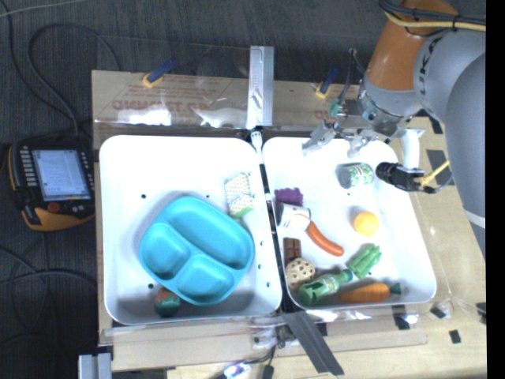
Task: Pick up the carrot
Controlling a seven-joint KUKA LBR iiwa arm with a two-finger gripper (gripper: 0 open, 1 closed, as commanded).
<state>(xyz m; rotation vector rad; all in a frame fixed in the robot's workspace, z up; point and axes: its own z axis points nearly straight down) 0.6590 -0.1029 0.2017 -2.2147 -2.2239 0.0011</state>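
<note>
in the camera view the carrot (365, 293) lies flat along the near wall of the right bin (410, 235), its green top touching a green toy vegetable (327, 284). the gripper (347, 136) hovers over the bin's far edge, well apart from the carrot; whether the jaws are spread or pressed together i cannot tell. the carrot looks like light, stiff, smooth plastic, likely slippery; pinching across its thick orange middle seems safest.

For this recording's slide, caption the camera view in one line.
Tool hovers at the right bin's far edge; carrot lies at its near wall.
</note>
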